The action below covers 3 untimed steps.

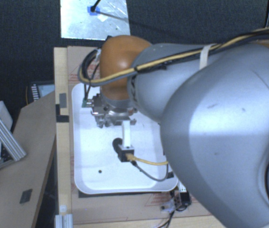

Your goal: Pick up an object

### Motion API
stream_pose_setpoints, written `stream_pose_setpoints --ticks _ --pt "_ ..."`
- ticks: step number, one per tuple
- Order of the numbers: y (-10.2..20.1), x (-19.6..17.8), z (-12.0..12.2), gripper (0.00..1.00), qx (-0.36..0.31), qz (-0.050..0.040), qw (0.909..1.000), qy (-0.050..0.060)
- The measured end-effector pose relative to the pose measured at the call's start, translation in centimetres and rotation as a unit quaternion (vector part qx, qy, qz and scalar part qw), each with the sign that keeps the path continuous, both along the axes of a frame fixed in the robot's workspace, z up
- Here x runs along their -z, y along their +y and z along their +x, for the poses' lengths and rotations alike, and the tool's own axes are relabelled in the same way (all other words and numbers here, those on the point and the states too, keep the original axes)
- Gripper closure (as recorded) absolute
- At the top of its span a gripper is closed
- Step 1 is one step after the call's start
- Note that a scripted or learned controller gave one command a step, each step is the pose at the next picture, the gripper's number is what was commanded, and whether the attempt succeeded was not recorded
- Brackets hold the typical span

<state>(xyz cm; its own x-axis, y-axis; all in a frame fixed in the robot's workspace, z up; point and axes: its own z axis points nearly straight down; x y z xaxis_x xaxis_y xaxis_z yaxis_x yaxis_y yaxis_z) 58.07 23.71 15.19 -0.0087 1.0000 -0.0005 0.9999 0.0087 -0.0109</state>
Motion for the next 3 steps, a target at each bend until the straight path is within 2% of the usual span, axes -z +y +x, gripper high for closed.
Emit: stream_pose_setpoints --ticks 1,2,3 --pt "-0.6 -9.0 5.9 1.00 0.002 0.0018 0.9999 -0.012" --pt "-0.2 -26.7 8.7 1.00 0.001 0.0035 0.9999 -0.016" --pt "-3.9 -16.9 8.7 1.00 0.005 -0.0011 1.0000 -0.002"
